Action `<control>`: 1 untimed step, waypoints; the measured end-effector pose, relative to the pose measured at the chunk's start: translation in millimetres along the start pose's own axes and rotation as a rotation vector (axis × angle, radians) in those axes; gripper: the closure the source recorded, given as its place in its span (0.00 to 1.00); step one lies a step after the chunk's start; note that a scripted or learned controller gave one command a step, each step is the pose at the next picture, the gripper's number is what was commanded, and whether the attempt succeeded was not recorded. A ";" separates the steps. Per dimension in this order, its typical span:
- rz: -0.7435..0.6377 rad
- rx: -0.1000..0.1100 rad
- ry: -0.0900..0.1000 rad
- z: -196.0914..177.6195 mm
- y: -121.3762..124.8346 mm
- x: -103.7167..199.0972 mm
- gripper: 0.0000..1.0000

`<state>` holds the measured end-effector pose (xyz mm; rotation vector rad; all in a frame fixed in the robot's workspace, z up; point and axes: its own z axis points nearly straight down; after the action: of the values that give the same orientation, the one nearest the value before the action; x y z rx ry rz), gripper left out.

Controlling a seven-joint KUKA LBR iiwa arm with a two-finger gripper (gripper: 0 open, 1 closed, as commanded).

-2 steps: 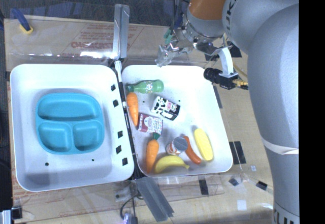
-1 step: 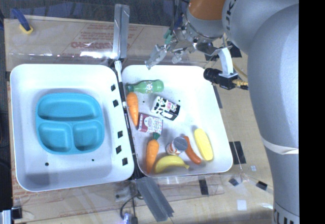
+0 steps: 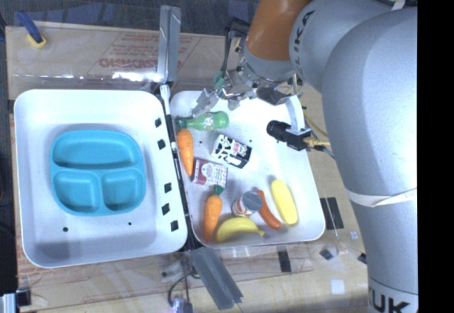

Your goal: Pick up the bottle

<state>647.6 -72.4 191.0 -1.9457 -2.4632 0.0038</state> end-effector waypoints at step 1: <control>-0.208 -0.004 -0.001 -102.3 18.0 36.7 0.00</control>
<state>657.0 -32.6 293.2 -1.6815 -2.6547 -0.0005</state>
